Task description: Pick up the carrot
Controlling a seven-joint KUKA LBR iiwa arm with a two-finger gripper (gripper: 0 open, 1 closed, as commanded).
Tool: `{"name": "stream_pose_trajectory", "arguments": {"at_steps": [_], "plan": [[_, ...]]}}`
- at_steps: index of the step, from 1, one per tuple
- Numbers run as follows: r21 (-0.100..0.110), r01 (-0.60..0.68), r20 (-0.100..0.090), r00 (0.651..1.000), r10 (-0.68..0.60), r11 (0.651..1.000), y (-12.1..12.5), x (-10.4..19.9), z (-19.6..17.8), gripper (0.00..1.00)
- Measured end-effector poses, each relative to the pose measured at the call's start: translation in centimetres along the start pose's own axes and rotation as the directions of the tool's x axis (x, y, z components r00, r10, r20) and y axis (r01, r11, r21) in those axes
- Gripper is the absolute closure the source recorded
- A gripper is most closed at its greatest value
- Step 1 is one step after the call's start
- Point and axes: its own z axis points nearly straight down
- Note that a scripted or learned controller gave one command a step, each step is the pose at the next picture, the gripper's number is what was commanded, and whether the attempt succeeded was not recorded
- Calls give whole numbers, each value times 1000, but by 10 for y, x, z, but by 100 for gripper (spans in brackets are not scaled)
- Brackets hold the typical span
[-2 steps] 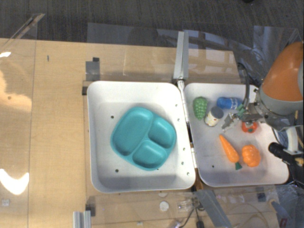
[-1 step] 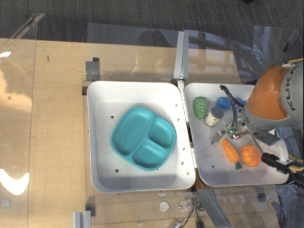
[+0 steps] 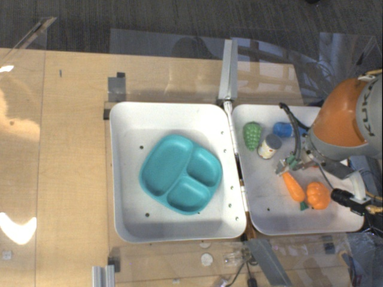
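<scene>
The carrot (image 3: 293, 187) is a short orange stick lying at a slant on the floor of the right bin (image 3: 269, 217), in its middle right part. My gripper (image 3: 289, 165) hangs right over the carrot's upper left end, close to it or touching it. The carrot lies flat on the bin floor. The grey arm with its orange band (image 3: 337, 123) reaches in from the right and covers the bin's right side.
A round orange fruit (image 3: 318, 195) lies against the carrot's lower right end. A green bumpy item (image 3: 252, 134), a blue item (image 3: 282, 130) and a small white and grey piece (image 3: 268, 147) sit at the bin's back. The left bin (image 3: 128, 160) holds a teal divided plate (image 3: 181, 173).
</scene>
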Motion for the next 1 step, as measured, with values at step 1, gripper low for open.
{"name": "stream_pose_trajectory", "arguments": {"at_steps": [1], "plan": [[12, 137, -10, 990, -137, 990, 7, 46, -83, 100]]}}
